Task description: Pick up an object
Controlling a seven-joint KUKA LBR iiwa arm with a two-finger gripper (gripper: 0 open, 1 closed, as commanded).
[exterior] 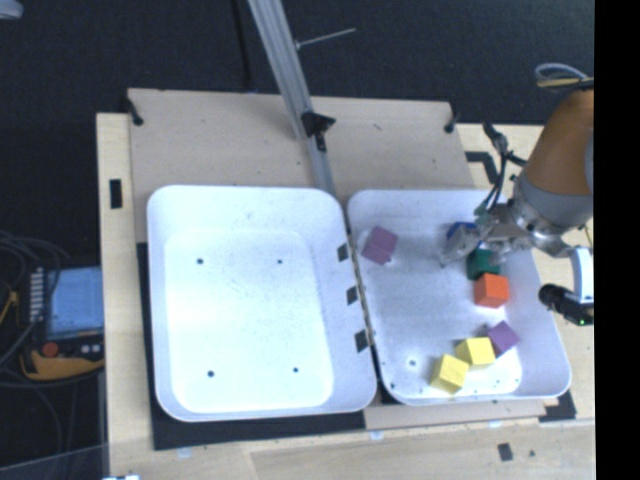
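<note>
- Down over the right bin point(400, 213) we go, and the grey arm point(560, 158) with its orange band reaches in from the right, wrist hanging above the bin's upper right part.
- The jaws point(478, 246) sit low at the end of the wrist, right over a green block point(484, 264); whether they are open, closed or gripping anything I cannot tell, the metal parts blur together there.
- That green block peeks out just beneath the wrist hardware, partly covered by it, with a bit of blue showing just to its upper left, too small to make out.
- Just below the green one lies an orange block point(491, 289), touching it or very nearly.
- Further down, near the bin's lower right corner, a purple block point(503, 336) lies just beside a yellow block point(478, 351).
- A second yellow block point(450, 372) rests a little lower and to the left, close to the first.
- Over on the left side of this bin, well apart from the cluster, a pink-purple block point(379, 245) lies alone.
- The left bin point(160, 268) sits alongside, its rim touching the right bin's rim in the middle.
- Both bins rest on the pale surface point(220, 138), and a slanted metal pole point(285, 58) rises from behind them.
</note>
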